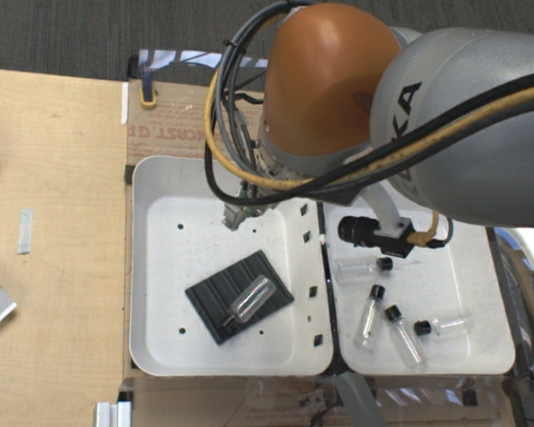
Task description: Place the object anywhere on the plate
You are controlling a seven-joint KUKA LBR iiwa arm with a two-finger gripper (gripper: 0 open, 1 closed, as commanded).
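My fingers (237, 217) hang above the upper middle of the left bin (149, 337), just under the orange band (332, 67) of my wrist. Too little of them shows to say whether they are parted or closed, so I cannot tell. Nothing is visibly held between them.

The object, a clear vial (250, 300), lies on the dark ribbed plate (215, 300) near the centre of the left bin. It rests slantwise along the ribs, its darker end toward the lower left, well inside the plate's edges. By my judgement the placing looks done — the vial is on the plate and apart from me.

What could spoil it from here: the vial is round and smooth, and a knock to the bin or plate from my arm could roll it off a corner. The cables (223, 123) looping at my wrist could also drag low. Other vials (396, 322) lie scattered in the right bin (476, 360) at the frame's lower right, well apart from the plate.
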